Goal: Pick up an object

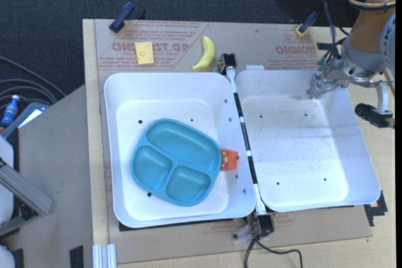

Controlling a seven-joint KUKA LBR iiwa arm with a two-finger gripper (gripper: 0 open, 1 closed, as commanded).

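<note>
- Jaws — honestly can't tell you, too small and blurry on that gripper point(316, 88) over the right bin point(352, 191).
- Blue tray point(176, 162) sits in your left bin point(119, 135), orange piece point(228, 160) touching it.

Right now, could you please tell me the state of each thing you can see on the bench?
Blue tray: right way up in left bin.
Orange object: beside tray's right edge.
Banana: on bench behind the bins.
Gripper: over right bin's far edge.
</note>
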